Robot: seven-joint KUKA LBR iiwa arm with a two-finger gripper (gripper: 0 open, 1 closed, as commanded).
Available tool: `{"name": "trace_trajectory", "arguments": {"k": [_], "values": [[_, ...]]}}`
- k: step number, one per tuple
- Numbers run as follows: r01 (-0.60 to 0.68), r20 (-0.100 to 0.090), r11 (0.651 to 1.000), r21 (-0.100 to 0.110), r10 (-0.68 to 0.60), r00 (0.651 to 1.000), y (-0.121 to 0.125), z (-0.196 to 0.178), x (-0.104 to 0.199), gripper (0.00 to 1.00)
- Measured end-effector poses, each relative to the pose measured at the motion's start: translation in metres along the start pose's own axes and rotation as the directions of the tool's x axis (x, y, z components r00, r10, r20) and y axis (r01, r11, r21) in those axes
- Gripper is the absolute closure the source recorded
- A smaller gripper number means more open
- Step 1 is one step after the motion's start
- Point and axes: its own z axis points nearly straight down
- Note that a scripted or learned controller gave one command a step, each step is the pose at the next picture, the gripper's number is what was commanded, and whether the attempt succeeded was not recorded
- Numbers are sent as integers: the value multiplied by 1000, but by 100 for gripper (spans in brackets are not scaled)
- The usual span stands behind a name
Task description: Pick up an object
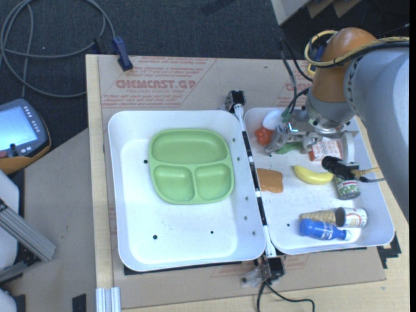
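Dark carpet is seen all around the surface, which is topped with a brown printed sheet, and a grey cable is looped on the floor off its far left corner. Two shallow white bins are set side by side on it. The left bin is taken up by a green divided tray lying toward its far edge.

The right bin is where the clutter is kept. A brown bread-like piece is laid close to the divider between the bins. A yellow banana is found near the bin's middle, with a small dark jar just beside it toward the right edge. Along the near edge a blue bottle is lying flat, with a tan and white tube-like item touching it. A red object is placed near the far left corner of that bin, next to something green.

The end effector is lowered into the far part of the right bin, right over the red and green stuff. Whether it's open or closed can't really be told, tbh, and nothing is seen held by it.
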Motion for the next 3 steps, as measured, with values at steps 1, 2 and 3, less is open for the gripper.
{"name": "trace_trajectory", "arguments": {"k": [1,2,3], "values": [[-3,6,1000,0,3,1000,0,0,3,0],[-5,7,1000,1,5,1000,0,-1,10,0],[-14,-2,1000,-25,14,1000,4,-1,-22,0]]}}
